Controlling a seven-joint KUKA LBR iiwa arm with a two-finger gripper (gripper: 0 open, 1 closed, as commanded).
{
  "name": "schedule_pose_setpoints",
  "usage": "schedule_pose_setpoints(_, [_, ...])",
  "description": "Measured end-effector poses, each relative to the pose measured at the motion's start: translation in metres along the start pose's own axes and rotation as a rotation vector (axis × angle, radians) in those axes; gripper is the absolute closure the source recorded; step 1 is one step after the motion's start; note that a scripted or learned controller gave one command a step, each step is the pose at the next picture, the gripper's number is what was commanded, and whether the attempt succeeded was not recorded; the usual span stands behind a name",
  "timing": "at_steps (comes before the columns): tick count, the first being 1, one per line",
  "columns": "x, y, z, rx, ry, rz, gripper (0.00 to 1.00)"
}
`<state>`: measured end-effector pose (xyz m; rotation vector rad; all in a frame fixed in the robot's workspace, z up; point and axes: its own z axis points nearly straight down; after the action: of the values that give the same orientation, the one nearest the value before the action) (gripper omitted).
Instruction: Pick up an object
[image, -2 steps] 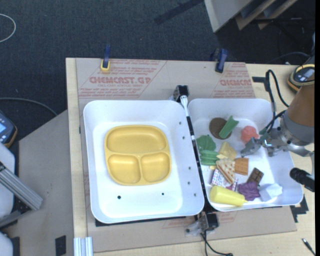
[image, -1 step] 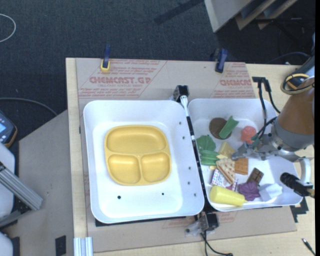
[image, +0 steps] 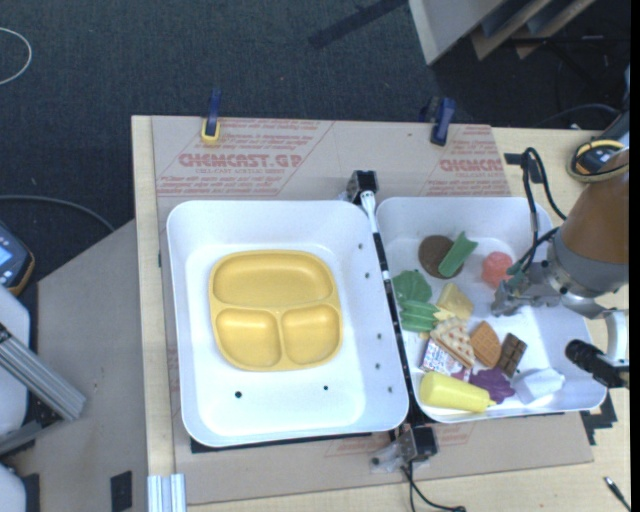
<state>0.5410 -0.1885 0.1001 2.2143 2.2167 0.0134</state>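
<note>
The bench (image: 330, 145) carries two shallow white bins side by side.

Left bin (image: 190, 330): a yellow divided plate (image: 273, 308) lies flat at its centre, one long compartment toward the far edge and two smaller ones toward the near edge. All three compartments are bare.

Right bin (image: 400, 215): toy food pieces crowd it.
- Near edge: a yellow banana-like piece (image: 452, 393) lies along the near-left corner. Just beside it, toward the right, is a purple piece (image: 493, 381). A crumpled white scrap (image: 541, 384) lies at the near-right corner.
- Middle: a cracker (image: 452, 342), a round tan biscuit (image: 485, 343) and a brown chocolate bar (image: 511, 352) lie close together. A pale yellow wedge (image: 455, 301) lies just behind the cracker. A green leafy piece (image: 412, 299) lies against the left wall.
- Far half: a brown disc (image: 434, 254) with a green piece (image: 457, 254) lying over its right side, and a pink round piece (image: 497, 267) to their right.

Gripper (image: 513, 297): it hangs over the right part of the right bin, just nearside of the pink round piece and behind the biscuit and chocolate bar. Its opening cannot be determined from this view, and nothing can be seen held in it.
</note>
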Motion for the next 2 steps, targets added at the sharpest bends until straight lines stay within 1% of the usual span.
schedule_pose_setpoints(1, [0.005,0.006,-0.045,0.005,-0.003,-0.001,1.0])
schedule_pose_setpoints(2, [0.004,0.018,-0.096,0.004,-0.004,-0.001,1.0])
